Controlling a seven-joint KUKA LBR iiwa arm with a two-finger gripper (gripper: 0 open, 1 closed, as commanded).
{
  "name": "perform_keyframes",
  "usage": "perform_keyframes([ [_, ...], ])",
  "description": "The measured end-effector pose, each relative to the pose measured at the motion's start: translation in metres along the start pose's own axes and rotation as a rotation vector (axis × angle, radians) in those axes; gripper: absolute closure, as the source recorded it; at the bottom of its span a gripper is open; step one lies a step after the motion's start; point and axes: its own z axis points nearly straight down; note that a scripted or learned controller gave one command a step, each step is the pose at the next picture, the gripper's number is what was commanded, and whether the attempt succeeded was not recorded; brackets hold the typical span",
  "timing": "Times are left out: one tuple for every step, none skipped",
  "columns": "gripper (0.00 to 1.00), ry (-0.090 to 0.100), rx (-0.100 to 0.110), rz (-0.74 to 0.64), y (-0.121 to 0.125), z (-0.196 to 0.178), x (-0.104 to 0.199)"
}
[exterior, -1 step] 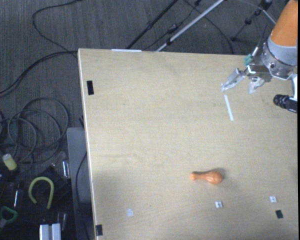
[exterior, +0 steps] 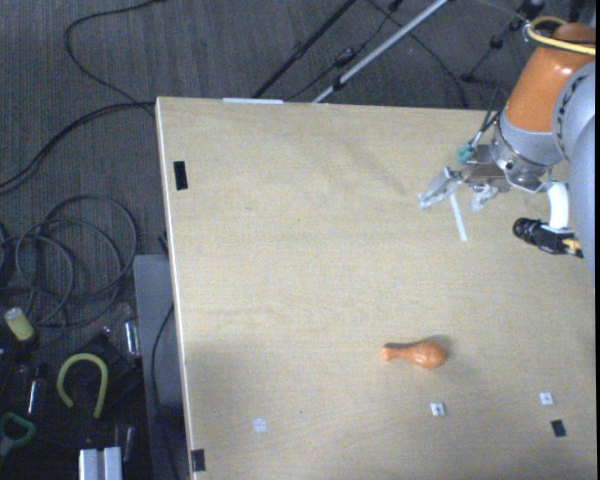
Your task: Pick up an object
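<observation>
My pincer (exterior: pixel 458 200) hangs spread and empty over the surface (exterior: pixel 300 268), well apart from the orange gourd (exterior: pixel 417 354) lying nearer. It looks light, smooth, rounded; I'd grip the bulb.

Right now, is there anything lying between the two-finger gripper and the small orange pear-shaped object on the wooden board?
No. In the camera view, only bare wooden board lies between the gripper and the orange pear-shaped object.

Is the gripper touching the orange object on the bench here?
Apart. The camera view shows the gripper near the bench's upper right, with a wide stretch of bare bench surface between it and the orange object lower down.
</observation>
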Motion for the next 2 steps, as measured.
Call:
perform_keyframes([
  [0.0, 0.002, -0.003, -0.304, 0.001, 0.066, 0.028],
  [0.0, 0.001, -0.003, -0.323, 0.001, 0.066, 0.064],
])
